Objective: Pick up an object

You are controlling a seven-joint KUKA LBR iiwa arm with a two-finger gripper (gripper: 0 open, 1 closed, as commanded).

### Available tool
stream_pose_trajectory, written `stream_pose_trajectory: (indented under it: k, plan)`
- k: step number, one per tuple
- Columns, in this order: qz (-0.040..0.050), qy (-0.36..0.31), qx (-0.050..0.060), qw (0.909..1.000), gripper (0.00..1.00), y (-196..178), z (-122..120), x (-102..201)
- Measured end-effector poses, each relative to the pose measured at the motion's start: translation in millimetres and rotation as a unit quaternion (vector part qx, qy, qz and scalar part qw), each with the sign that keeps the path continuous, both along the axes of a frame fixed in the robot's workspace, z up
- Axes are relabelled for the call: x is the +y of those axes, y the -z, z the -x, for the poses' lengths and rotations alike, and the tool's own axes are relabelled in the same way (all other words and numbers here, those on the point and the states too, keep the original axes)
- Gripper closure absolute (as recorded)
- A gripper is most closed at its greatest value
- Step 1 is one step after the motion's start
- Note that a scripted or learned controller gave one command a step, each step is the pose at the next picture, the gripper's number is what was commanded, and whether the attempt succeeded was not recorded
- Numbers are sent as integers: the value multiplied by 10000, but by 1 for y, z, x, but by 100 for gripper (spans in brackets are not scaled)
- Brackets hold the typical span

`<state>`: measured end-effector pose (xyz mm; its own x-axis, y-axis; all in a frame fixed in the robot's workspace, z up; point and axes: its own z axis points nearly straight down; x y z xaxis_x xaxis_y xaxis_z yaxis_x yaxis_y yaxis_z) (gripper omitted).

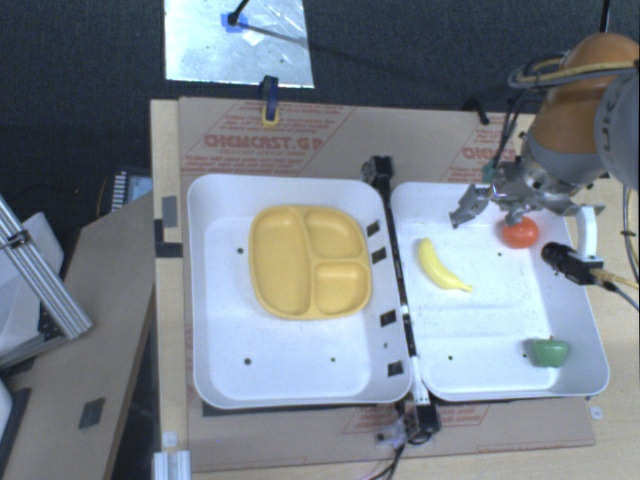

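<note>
Lying diagonally in the right bin, a curved yellow banana

I can't tell the gripper's finger state, too small and blurred. The tomato just below it is partly covered at its top. The arm above it runs off the right edge.

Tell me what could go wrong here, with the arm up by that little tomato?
1. The tomato is round and lies near the right bin's far wall, so it might roll away or get pinned against the wall rather than lifted.
2. The gripper sits slightly left of the tomato, so a straight descent could miss it.
3. The banana lies close by; a sweep could knock it.
</note>
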<state>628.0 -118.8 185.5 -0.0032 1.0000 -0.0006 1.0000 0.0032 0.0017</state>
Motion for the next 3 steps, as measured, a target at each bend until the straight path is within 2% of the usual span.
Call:
stream_pose_trajectory:
  k: [1,2,3]
  plan:
    - [-4,4,20,10000,0,62,-5,0]
    - [-2,6,12,10000,0,103,-5,1]
    - [3,5,-15,10000,100,90,-6,0]
